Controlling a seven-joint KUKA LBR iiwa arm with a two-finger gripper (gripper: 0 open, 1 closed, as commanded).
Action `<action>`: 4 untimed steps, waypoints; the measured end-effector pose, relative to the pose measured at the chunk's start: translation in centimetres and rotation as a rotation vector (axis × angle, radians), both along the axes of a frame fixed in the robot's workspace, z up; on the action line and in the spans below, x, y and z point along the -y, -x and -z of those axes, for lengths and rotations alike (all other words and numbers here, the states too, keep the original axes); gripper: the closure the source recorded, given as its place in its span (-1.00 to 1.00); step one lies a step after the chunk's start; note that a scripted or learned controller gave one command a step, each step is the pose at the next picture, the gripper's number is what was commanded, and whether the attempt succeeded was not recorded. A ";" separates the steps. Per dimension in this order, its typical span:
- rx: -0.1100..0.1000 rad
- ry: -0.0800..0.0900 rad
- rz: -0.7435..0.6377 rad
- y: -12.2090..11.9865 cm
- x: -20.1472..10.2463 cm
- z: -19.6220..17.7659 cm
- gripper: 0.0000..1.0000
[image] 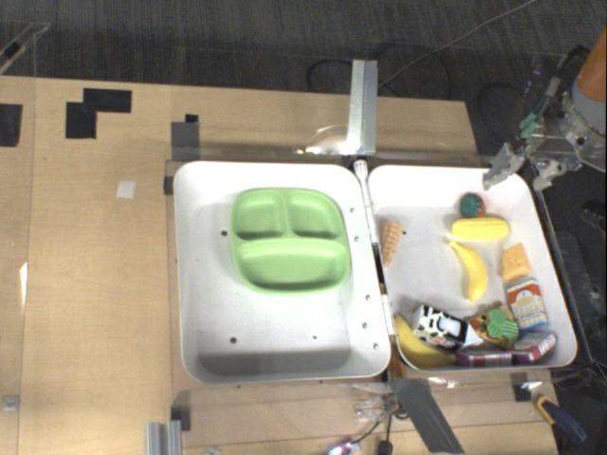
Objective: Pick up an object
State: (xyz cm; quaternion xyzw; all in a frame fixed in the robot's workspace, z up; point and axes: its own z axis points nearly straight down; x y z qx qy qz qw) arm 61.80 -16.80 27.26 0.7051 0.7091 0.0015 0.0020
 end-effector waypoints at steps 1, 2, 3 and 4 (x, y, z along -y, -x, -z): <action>-0.001 0.000 -0.053 5.5 0.4 11.9 -1.00; 0.008 0.004 -0.307 4.4 2.5 18.2 -1.00; 0.008 0.007 -0.508 2.1 1.9 18.2 -1.00; 0.015 0.006 -0.508 1.8 1.8 16.9 1.00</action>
